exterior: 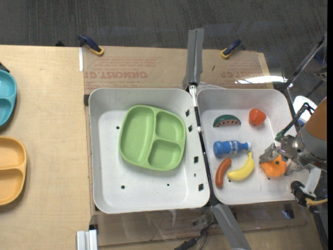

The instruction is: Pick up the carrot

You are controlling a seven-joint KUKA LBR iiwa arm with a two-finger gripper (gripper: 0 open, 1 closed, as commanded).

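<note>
- Your carrot point(274, 168) sits at the right side of the right bin point(237, 194), just right of the banana point(242, 169).
- Your gripper point(274, 158) hangs right over it; I cannot tell its state.
- Expect a light, stiff, smooth toy; grip across its thick middle.

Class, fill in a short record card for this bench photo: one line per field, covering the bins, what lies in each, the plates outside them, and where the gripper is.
left bin: holds a green divided plate
right bin: watermelon slice, red pepper, blue bottle, banana, sausage, carrot
outside bins: teal plate and orange plate at the bench's left edge
gripper: over the carrot at the right bin's right side
grasp: cannot tell
</note>
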